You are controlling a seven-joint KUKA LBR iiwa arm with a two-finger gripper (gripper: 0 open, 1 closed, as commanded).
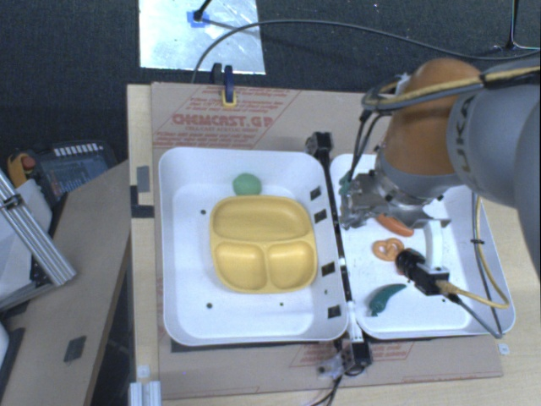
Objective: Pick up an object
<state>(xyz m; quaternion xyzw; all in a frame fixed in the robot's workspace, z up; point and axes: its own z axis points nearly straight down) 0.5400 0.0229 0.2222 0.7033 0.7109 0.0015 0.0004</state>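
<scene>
In the right bin (414, 321) an orange carrot-shaped piece (395, 224) lies near the middle, partly under the wrist, with a small pretzel-shaped piece (388, 249) just beside it toward the front and a dark green curved piece (386, 296) nearer the front wall. The gripper (351, 205) hangs low over the bin's left side, close to the orange piece; whether it is wide, narrow or holding anything cannot be told. The arm (499, 142) covers the bin's back corner. The left bin (182, 227) holds a yellow divided plate (260, 242) and a pale green round piece (247, 183) behind it.
</scene>
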